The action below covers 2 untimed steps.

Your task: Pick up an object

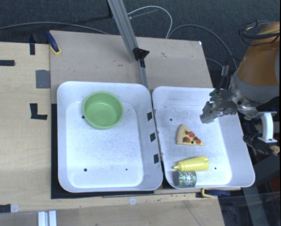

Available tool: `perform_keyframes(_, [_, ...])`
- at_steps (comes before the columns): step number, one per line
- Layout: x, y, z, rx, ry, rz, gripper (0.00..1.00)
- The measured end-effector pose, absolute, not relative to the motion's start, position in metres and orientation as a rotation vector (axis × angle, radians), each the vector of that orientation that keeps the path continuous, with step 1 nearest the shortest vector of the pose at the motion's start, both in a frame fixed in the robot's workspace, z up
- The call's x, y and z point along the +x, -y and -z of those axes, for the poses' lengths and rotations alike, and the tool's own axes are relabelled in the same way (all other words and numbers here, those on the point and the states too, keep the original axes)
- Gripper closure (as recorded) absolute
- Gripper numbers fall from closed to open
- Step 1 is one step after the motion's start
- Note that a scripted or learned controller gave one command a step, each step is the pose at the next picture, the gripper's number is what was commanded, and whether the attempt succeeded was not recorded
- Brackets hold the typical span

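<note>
Gripper (209, 113) hangs over rt bin (225, 171), near its far rt side; whether it's open or shut can't be told. Pizza slice (188, 136) lies mid-bin, w/ mustard bottle (193, 164) and can (185, 178) at near edge. Green bowl (103, 110) sits in left bin (107, 173).

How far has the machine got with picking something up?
Nothing has been picked up yet. The pizza slice, yellow mustard bottle and small can all lie in the right bin, and the green bowl sits in the left bin. The pincer hangs over the right bin, up and to the right of the pizza slice, touching nothing. Going down, gripping and lifting are left.
</note>
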<state>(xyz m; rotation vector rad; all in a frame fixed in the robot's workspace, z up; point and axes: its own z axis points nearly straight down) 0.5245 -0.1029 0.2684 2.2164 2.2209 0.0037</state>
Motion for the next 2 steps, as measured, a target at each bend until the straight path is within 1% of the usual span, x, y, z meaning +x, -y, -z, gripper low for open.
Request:
perform_keyframes(1, [0.52,0.059,-0.266,2.217,-2.228,0.001,1.0])
perform_keyframes(2, [0.52,-0.004,-0.251,2.216,-2.233,0.002,1.0])
